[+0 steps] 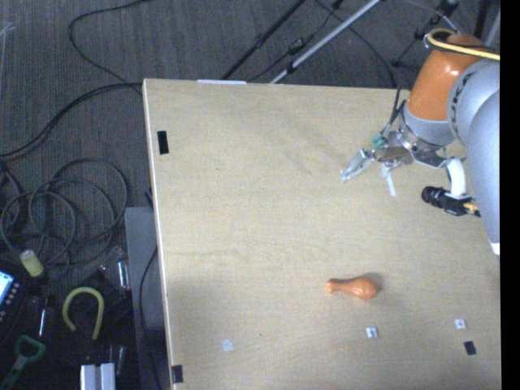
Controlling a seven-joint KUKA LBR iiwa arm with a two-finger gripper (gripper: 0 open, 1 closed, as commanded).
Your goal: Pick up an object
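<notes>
gripper [372, 171] at the end of the grey arm [479, 128] hung over the upper right part of the pale wooden desk [244, 218], reaching in from the right edge. its two thin metallic fingers [355, 169] were spread apart, one pointing left toward the middle of the desk and the other angled downward, with nothing between them. an orange band [435, 84] wrapped the arm just above the wrist, and a yellow cable [459, 47] looped over the top of that band. a small black and yellow fitting [447, 197] stuck out beside the arm, below the wrist, near the right edge. an orange object [355, 288], shaped like a small gourd with a round bulb on its right and a narrow neck pointing left, lay flat on the desk toward the lower right, well apart from the gripper and nearer the bottom edge. a black mark [163, 142] sat near the left edge toward the upper corner, and another black mark [176, 374] sat near the lower left corner. a few small pale squares [371, 331] were scattered near the bottom edge, with one dark mark [470, 348] near the lower right corner. off the desk to the left, black cables [65, 201] coiled on dark carpet, along with a green curved item [81, 307]. light stand legs [341, 23] crossed the floor beyond the top edge.
</notes>
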